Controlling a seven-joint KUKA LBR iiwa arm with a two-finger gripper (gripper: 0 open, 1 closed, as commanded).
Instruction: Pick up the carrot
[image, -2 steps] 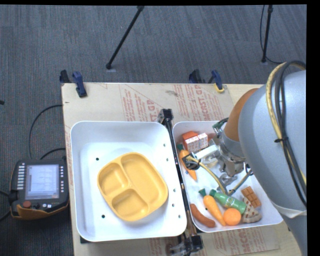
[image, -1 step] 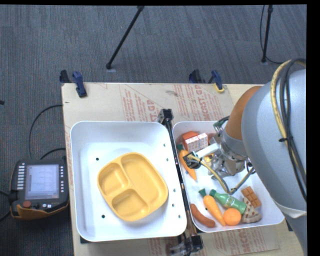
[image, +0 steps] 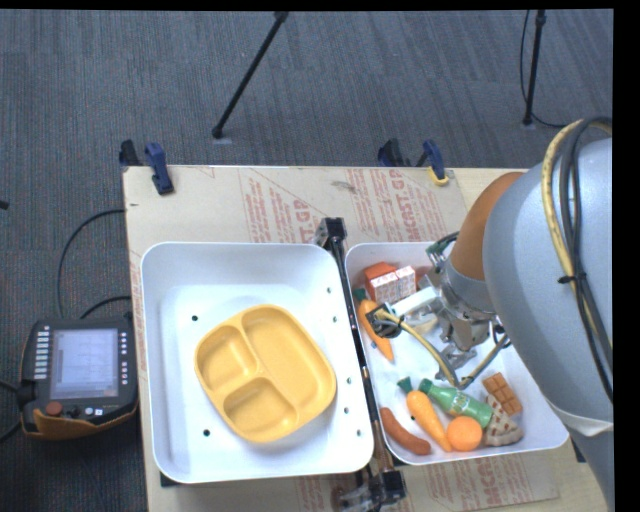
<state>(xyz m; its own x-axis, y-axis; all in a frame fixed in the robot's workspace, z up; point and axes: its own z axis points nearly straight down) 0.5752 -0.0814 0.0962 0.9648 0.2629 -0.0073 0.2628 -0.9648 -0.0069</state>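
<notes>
We see the carrot (image: 428, 419) lying near the front of the right bin (image: 535, 428), between a sausage (image: 404, 432) and a green bottle (image: 456, 400). The end effector (image: 462, 352) hangs above them. We cannot tell its grip. A yellow plate (image: 264, 372) sits in the left bin (image: 170, 300).

Two white bins (image: 160, 300) sat on the bench. The left one held one yellow divided plate (image: 264, 372). The right held two carrots (image: 427, 418), one green bottle (image: 455, 400), one sausage (image: 404, 432), one orange (image: 464, 433) and one waffle (image: 500, 393).
</notes>
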